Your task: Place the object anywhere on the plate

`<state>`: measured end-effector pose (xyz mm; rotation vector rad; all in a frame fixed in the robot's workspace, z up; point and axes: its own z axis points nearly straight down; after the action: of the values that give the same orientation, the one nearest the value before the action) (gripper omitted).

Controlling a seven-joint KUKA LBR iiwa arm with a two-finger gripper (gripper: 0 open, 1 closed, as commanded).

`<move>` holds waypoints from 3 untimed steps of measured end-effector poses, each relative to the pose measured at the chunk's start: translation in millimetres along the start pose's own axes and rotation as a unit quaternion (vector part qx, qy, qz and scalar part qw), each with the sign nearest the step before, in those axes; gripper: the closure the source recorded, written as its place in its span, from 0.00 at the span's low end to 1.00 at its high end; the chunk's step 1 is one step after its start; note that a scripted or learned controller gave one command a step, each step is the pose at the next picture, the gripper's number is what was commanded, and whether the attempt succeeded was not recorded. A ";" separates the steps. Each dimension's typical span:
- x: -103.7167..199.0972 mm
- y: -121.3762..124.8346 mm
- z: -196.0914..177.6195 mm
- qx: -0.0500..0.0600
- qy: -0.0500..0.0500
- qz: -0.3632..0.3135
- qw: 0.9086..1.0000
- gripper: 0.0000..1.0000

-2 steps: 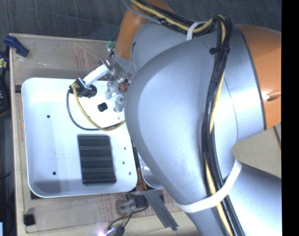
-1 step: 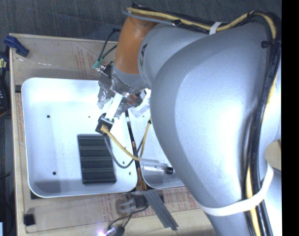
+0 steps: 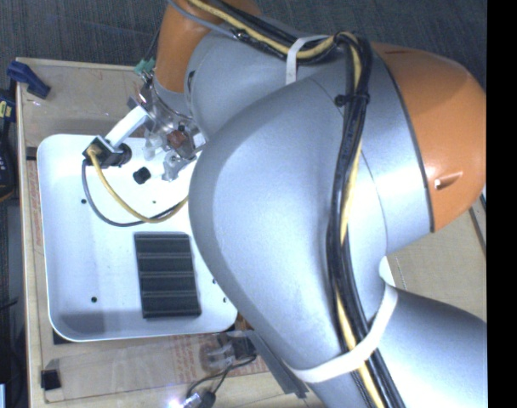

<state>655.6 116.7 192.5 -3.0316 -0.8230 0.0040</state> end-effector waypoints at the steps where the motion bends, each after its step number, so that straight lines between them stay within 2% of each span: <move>1: 10.7 -49.3 -66.4 0.001 0.001 -0.060 0.998 1.00; 2: 25.0 -56.7 -108.6 0.001 0.001 -0.202 0.979 1.00; 3: -87.9 -107.3 -118.1 0.001 -0.001 -0.278 0.961 1.00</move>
<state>525.9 164.8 310.9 -2.6804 -1.6324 0.0066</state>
